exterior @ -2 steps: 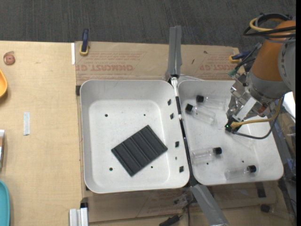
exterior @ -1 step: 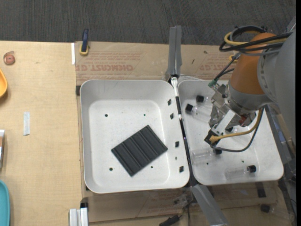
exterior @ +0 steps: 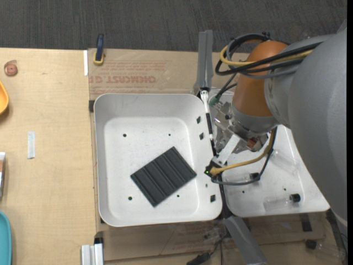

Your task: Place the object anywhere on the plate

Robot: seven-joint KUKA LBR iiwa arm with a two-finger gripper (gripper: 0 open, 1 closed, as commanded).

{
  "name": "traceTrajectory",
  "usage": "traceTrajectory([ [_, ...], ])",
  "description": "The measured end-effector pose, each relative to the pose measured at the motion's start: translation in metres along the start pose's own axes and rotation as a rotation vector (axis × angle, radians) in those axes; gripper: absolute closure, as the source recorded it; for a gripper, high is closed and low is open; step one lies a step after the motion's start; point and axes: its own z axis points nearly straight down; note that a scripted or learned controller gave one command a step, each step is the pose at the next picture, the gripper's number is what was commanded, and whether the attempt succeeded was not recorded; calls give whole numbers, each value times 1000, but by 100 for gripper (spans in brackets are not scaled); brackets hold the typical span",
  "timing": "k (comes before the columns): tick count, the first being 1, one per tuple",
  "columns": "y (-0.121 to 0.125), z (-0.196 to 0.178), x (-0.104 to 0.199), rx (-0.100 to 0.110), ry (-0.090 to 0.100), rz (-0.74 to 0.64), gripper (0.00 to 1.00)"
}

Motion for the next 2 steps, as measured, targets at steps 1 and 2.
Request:
traceTrajectory([
  [1,-45,-65,85,-3,0,30,100],
  [2,-45,-65,85,-3,0,30,0],
])
